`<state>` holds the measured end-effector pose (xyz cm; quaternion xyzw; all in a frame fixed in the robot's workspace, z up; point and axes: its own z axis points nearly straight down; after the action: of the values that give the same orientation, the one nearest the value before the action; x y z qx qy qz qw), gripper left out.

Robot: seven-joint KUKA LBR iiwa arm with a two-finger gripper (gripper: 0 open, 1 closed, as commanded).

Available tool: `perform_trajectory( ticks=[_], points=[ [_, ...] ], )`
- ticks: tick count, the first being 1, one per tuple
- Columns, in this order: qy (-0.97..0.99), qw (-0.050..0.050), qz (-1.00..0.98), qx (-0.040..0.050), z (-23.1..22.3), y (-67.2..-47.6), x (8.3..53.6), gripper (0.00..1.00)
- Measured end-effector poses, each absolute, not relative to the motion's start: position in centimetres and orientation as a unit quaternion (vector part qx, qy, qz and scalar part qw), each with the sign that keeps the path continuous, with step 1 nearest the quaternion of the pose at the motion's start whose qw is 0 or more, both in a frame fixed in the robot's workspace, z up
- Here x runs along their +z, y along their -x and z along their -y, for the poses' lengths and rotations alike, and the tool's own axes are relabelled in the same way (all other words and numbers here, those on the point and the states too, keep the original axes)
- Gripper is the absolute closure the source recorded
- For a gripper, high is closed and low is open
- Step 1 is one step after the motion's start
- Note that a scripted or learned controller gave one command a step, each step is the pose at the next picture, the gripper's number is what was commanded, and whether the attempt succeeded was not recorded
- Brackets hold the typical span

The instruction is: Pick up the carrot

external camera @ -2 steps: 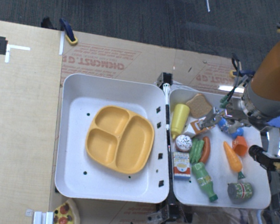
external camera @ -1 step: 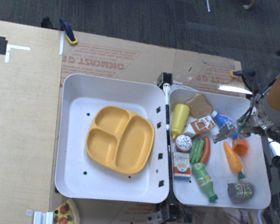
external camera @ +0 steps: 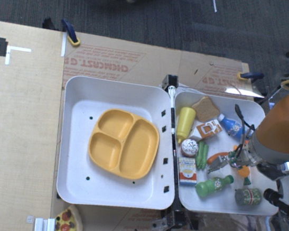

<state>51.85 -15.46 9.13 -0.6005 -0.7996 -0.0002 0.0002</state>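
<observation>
Carrot (external camera: 213,159) half-hidden under hand (external camera: 222,163)

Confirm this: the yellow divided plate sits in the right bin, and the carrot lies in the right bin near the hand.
Wrong on the plate. The camera view shows the yellow divided plate in the left bin. The carrot does lie in the right bin, near the hand.

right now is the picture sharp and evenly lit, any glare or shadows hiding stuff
Camera view: soft even light, slightly blurry, so small items in the right bin lack detail; mild glare on the white left bin; the arm hides part of the carrot.
</observation>
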Motion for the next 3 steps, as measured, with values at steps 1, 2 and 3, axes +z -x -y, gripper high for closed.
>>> perform_trajectory(
  ticks=[1, 2, 3],
  points=[
    [0.602, -0.001, 0.799, -0.0009, 15.5, -52.0, 10.0, 1.00],
    [0.584, -0.001, 0.812, -0.0002, 13.0, -54.6, 14.1, 1.00],
    [0.564, -0.001, 0.826, -0.0001, 14.5, -57.5, 15.7, 1.00]
  ],
)
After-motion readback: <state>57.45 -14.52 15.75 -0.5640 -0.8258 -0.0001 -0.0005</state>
